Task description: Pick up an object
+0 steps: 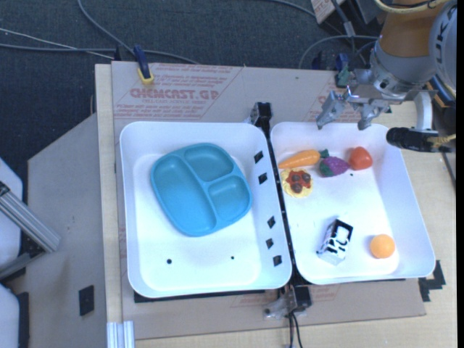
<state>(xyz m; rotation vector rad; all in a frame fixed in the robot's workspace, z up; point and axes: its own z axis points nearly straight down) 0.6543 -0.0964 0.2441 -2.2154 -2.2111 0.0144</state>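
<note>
Objects to pick: I see five small items in the right bin (417, 216) — a carrot (299, 159), a purple grape cluster (333, 166), a red tomato (360, 158), a small pizza-like piece (298, 183) and an orange ball (382, 246), plus a black-and-white block (335, 241).
Gripper: my gripper (353, 116) hangs at the upper right of the frame, over the bin's top rim, fingers spread apart with nothing between them.
Step in hand: I judge this as the approach, with no target committed yet.
Doing it well: I would go for the tomato, nearest below the fingers and just clear of the grapes; centre over it and descend straight, so a finger does not nudge the grapes.
Shapes and surfaces: the tomato and ball look round and smooth, likely to roll; the carrot is long and tapered; the block is boxy with flat faces.
Left bin (138, 194): it holds a glossy blue divided plate (201, 188).
</note>
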